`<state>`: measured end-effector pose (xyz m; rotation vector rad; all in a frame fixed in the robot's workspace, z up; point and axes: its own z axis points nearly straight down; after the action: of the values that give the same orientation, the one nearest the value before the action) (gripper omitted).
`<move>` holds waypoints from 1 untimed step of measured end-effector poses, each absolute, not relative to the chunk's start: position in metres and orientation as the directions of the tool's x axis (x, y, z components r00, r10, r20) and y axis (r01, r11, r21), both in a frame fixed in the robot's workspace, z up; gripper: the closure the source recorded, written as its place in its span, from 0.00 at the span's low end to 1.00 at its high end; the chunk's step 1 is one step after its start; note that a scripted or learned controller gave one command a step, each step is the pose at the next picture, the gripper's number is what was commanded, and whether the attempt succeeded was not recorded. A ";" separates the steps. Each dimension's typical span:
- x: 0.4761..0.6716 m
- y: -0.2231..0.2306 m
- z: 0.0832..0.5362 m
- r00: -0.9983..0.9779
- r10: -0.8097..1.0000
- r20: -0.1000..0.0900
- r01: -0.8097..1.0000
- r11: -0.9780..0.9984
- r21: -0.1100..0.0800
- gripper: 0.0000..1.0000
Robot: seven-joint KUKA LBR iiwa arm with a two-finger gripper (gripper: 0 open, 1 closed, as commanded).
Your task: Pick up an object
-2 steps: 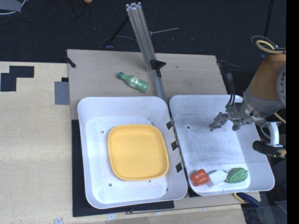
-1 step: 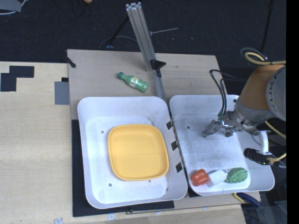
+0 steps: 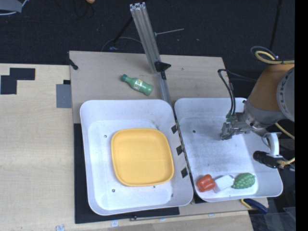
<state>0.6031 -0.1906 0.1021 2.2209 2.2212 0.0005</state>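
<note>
Currently: my gripper [image 3: 227, 133] over the right bin [image 3: 211, 148]; finger state untellable.
Stock: red item [image 3: 206, 182], white item [image 3: 224, 182], green item [image 3: 243, 180]; advice: centre over one before descending.

A robotics lab. A plywood worktop [image 3: 192, 71] carries two white bins [image 3: 96, 129] side by side, an aluminium mast [image 3: 147, 32] rises from its far edge, and loose cables [image 3: 72, 4] trail over dark carpet [image 3: 216, 23] beyond.

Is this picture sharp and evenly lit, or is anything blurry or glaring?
Camera view: lighting is soft and even, no harsh glare on the two shallow white bins; the small green bottle looks fuzzy, and the two-finger gripper is too small and soft for detail.
</note>
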 end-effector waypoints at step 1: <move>0.600 -0.192 0.164 0.001 1.000 -0.001 1.000 -0.001 0.005 1.00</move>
<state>0.5998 -0.1918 0.1642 2.2191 2.2172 0.0041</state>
